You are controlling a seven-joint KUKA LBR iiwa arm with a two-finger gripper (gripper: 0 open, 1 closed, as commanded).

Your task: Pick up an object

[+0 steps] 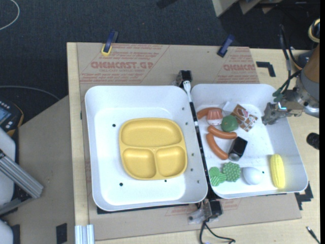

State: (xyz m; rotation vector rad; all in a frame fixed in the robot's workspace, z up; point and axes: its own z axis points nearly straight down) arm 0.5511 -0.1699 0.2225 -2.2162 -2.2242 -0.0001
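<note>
Approach step: the pincer, finger state indeterminate, hovers at the right bin's 2 o'clock edge; candidate corn cob lies at 5 o'clock, requiring descent.

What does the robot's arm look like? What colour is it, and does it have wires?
The arm is grey and rounded, coming in at the right edge of the view. Thin dark cables loop down beside it toward the wrist. Its end effector is a small grey metal piece with darker parts and a little bluish spot on it.
</note>
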